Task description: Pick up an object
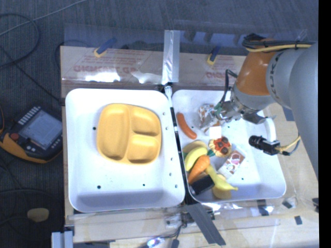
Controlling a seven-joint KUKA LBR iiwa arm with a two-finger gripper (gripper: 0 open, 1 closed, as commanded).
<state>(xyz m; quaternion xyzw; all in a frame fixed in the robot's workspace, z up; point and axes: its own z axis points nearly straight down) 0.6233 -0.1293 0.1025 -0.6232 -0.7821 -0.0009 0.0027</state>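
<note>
The right bin (269,182) holds a heap of toy food. An orange sausage (186,125) lies by its left wall. A shiny crinkled wrapper (206,113) sits at the back, with a white cube (214,132) just in front of it. Nearer the front lie a red and dark berry piece (223,145), a small printed packet (234,162), a yellow-green banana (193,153), a carrot (199,167), a black block (202,185) and a second banana (222,182). My gripper (221,109) is low in the back of this bin, right beside the wrapper.
The left bin (83,190) holds a yellow divided tray (129,132). A black cylinder on a cable (262,143) hangs over the right bin's right side. A handheld control unit (36,133) lies on the floor left of the bench.
</note>
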